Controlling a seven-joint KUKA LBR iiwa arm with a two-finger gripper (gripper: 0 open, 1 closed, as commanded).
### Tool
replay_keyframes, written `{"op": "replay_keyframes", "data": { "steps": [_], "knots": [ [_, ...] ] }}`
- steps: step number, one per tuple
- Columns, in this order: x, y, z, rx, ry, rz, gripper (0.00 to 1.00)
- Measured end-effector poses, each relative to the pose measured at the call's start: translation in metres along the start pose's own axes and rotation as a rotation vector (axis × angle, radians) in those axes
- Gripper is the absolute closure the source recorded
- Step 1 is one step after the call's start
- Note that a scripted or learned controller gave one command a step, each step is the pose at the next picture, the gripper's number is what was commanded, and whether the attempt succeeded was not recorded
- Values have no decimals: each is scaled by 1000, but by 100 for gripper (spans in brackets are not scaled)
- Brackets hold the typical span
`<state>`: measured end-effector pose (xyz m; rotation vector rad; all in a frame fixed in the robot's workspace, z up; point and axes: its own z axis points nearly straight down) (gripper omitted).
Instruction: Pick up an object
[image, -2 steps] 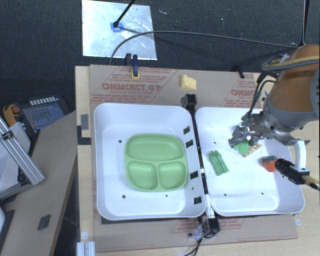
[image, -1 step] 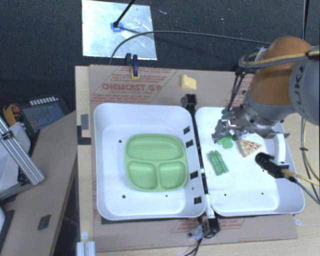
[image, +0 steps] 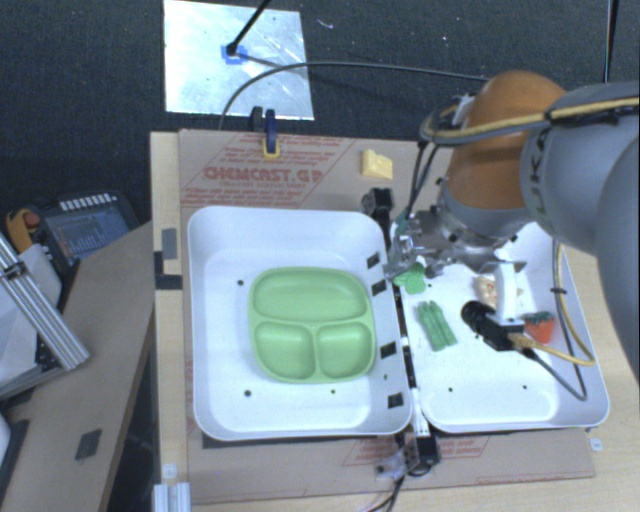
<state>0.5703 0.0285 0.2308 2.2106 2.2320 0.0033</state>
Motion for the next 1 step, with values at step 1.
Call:
{"op": "replay_keyframes", "data": {
  "steps": [1],
  "knots": [
    [58,17,9,-1,1,0,100]
  ]
}}
